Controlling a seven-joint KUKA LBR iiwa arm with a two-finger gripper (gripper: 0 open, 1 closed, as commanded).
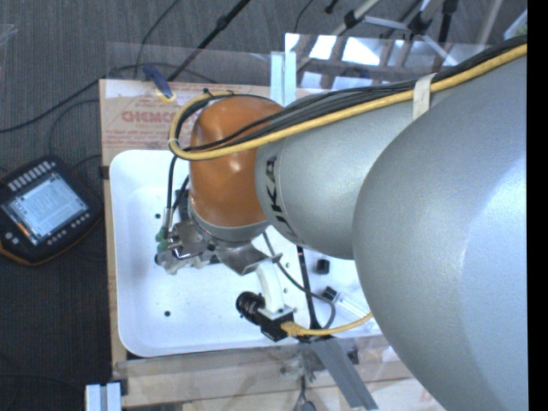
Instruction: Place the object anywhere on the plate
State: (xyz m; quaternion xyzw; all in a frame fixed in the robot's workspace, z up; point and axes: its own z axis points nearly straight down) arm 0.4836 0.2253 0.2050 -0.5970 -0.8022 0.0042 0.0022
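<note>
A large grey robot arm [411, 204] fills the right half of the view, reaching in from the right and slanting down over a shallow white bin [137, 315] on the counter. An orange band [224, 161] wraps the arm just above its wrist. Yellow and black cables [342, 114] run along the top of the arm and loop around the orange band.

Below the band, the gripper [175, 251] hangs low over the left part of the bin, close to its floor. The wrist hides most of it, and whether the jaws are apart or together cannot be told. A small dark and green shape sits beside the gripper's tip, but it is too small and too hidden to say whether it is the object or part of the tool. The plate cannot be made out.

A white bracket with a black fitting [261, 302] sticks out from the wrist toward the bin's near edge. A few small dark specks [167, 315] lie on the bin floor.

To the left of the bin, a handheld control pad [43, 208] with a lit screen rests on the dark floor. A brown cardboard sheet [141, 114] with red lettering lies behind the bin.
</note>
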